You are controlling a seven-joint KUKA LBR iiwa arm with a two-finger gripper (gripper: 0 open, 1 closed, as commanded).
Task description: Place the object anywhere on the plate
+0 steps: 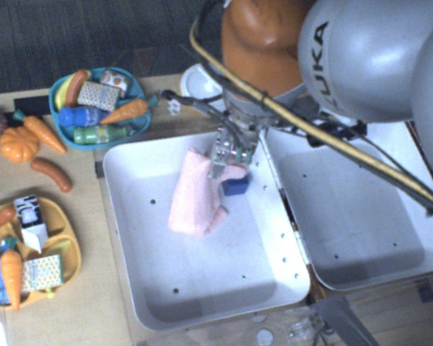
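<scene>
Camera view, fixed above the counter (76, 315): the gripper (230, 156) hangs low over the upper right part of the left bin (220, 291), at the top corner of a pink cloth-like object (194, 196) lying flat on the bin floor, with a small blue block (235, 186) just beside it. Whether the gripper is clenched or released cannot be told; nothing is visibly between its tips. No plate is evident inside either bin; a yellow dish (66, 234) and a blue bowl (142, 123) of toy foods sit on the counter to the left. Judged advice: confirm a firm pinch on one object only, lift straight up clear of the bin wall, and avoid dragging the neighbouring piece along.
</scene>
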